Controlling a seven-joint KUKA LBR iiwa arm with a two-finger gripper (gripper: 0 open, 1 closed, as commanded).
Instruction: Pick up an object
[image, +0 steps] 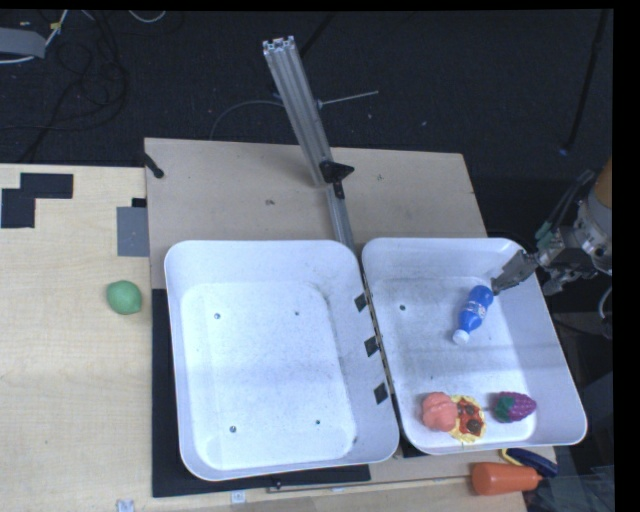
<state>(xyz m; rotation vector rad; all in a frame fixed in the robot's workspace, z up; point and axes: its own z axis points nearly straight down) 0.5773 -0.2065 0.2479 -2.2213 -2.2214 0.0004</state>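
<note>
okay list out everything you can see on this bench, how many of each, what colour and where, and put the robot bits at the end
bins: two, white, side by side on the bench
bottle: one, blue and white, lying in the right bin's upper part
peach-like toy: one, orange-pink, right bin's near edge
yellow-red toy: one, touching the peach-like toy
grape-like toy: one, purple, right bin's near corner
ball: one, green, on the bench left of the bins
carrot-like toy: one, orange, outside below the right bin
metal rail: one, grey, behind the bins
gripper: one, dark, over the right bin beside the bottle
</note>
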